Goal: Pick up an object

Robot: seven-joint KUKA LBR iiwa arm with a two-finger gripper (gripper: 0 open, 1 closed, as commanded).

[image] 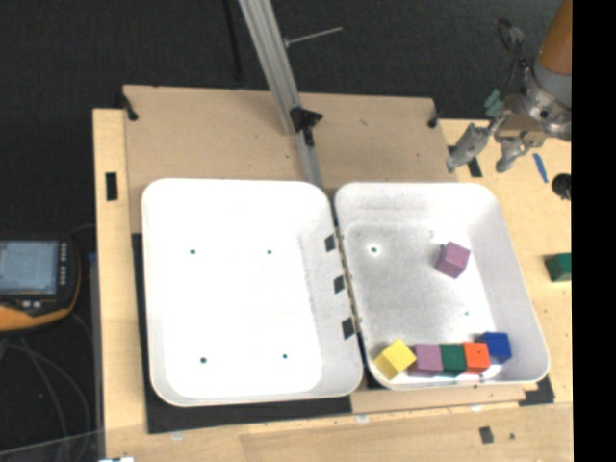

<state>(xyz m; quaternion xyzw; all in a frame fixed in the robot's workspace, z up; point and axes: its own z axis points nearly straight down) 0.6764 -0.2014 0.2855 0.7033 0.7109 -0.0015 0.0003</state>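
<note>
Purple block (452, 258) is seen lying apart in the right bin (510, 248); yellow, purple, green, orange and blue blocks are lined along its near wall. Claw (489, 154) is positioned above the bin's far right corner, fingers spread, nothing held.

surfaces and finishes

the two white bins (241, 287) look like smooth plastic with a soft sheen; the right one's floor is dulled by grey scuffing. the counter (279, 133) is pale matt board, like unfinished wood. the slanted pole (274, 61) is bright ribbed metal. the purple block (452, 259) and the row of coloured blocks (443, 356) look matt.
</note>
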